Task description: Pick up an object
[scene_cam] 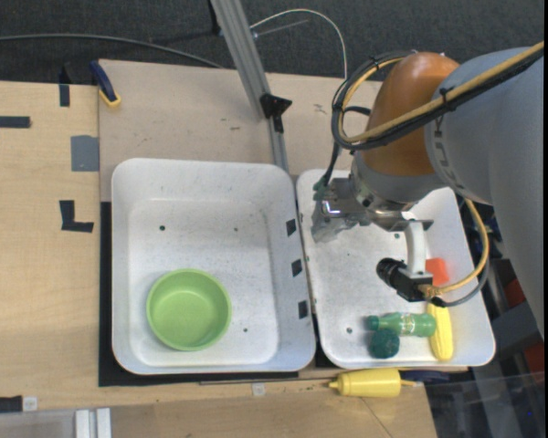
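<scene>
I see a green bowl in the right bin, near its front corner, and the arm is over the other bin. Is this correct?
Not quite. In the camera view the green bowl lies in the left bin, near its front left corner, not in the right one. The rest holds: the arm is over the other bin, the right bin.

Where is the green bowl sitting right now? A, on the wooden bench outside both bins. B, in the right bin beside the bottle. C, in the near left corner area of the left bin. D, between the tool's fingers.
C: the green bowl rests on the floor of the left bin, toward its near left part, far from the arm.
</scene>
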